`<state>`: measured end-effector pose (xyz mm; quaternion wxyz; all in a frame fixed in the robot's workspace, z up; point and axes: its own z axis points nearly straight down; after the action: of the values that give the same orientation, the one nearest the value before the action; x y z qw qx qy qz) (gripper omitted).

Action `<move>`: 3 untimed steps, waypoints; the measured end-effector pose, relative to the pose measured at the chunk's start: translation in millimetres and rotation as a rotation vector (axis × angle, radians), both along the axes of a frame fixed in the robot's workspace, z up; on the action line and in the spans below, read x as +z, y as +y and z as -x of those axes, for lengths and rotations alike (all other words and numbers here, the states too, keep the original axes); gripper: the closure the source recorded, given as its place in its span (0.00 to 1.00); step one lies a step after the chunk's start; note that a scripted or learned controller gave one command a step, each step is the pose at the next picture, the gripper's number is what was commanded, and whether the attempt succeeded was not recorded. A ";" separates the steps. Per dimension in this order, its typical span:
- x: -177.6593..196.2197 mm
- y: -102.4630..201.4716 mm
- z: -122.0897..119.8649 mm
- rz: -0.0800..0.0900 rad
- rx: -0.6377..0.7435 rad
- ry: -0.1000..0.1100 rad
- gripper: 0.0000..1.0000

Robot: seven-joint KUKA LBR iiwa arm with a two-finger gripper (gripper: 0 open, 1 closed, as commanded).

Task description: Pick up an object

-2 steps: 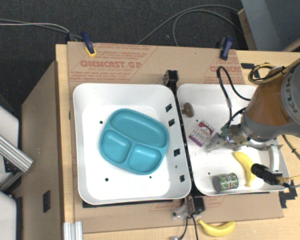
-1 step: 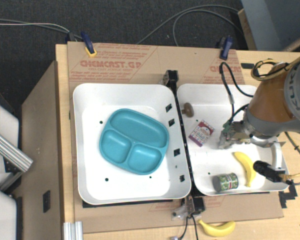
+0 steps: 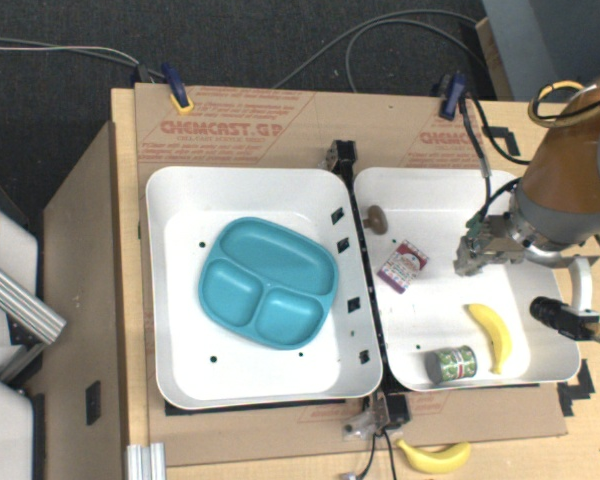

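In the right bin point(image 3: 435, 193) lie a small purple-and-white packet point(image 3: 401, 266), a brown lump point(image 3: 376, 219) near the divider, a yellow banana point(image 3: 491, 333) and a green-labelled can point(image 3: 451, 364) on its side. My gripper point(image 3: 474, 253) hangs over the right half of this bin, right of the packet and above the banana. It looks down at bare bin floor, and I see nothing held in it.
The left bin point(image 3: 175, 268) holds a turquoise divided plate point(image 3: 268, 281). A second banana point(image 3: 435, 455) lies on the cardboard below the bins. Clamps and cables sit along the cardboard's top edge. The arm's orange band point(image 3: 570, 168) is at the right.
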<state>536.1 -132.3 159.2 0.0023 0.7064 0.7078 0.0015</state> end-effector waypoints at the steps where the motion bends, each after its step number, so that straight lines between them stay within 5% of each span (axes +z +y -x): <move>1: 63.8 -4.1 -0.8 0.000 0.000 -0.002 1.00; 2: 96.7 -3.8 -2.0 0.000 0.000 0.001 1.00; 3: 83.2 44.7 9.5 -0.005 0.003 0.009 1.00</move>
<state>526.6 -87.6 242.3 -0.0025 0.7053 0.7089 0.0000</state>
